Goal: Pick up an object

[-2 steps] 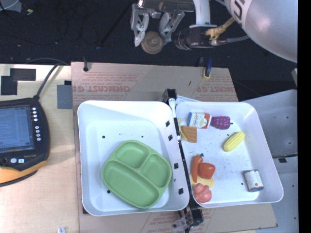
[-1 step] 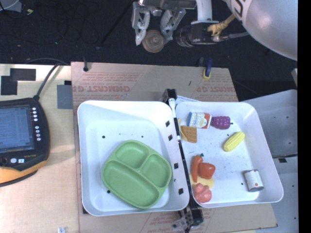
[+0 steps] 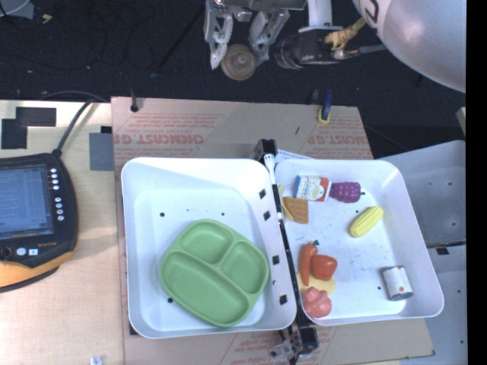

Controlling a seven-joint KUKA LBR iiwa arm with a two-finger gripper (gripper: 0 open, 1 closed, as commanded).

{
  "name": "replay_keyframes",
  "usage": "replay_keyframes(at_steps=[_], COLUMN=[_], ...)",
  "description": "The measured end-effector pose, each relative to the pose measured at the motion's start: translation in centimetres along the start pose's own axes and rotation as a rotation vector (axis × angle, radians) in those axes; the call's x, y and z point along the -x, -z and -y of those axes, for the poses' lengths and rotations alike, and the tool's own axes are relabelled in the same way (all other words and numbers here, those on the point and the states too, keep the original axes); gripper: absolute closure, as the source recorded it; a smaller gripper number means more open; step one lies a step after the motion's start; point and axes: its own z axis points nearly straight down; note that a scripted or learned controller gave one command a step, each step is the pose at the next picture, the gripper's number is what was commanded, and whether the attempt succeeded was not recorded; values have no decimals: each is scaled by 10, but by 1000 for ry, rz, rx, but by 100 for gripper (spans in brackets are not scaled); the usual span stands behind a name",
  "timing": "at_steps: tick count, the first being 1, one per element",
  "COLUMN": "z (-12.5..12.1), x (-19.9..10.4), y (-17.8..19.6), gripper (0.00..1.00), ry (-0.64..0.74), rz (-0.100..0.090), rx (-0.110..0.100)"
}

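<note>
A robot gripper (image 3: pixel 242 40) hangs high above the table's far edge, fingers (image 3: pixel 219 36) spread apart and holding nothing. The toys lie well below it in the right bin (image 3: pixel 415 211); the corn cob (image 3: pixel 366 220) there lies slanted, long axis diagonal.

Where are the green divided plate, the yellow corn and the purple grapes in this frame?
green divided plate (image 3: pixel 214 272), camera view, on the ridge where its compartments meet
yellow corn (image 3: pixel 366 221), camera view, middle of the cob
purple grapes (image 3: pixel 346 192), camera view, centre of the bunch
</note>
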Motion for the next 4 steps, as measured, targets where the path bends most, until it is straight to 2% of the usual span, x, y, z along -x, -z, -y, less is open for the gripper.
replay_keyframes(at_steps=[1, 4], z=[-4, -5], x=[-37, -48], y=[-14, 7], gripper=[100, 100], ry=[-20, 3], rz=[-5, 2], rx=[12, -1])
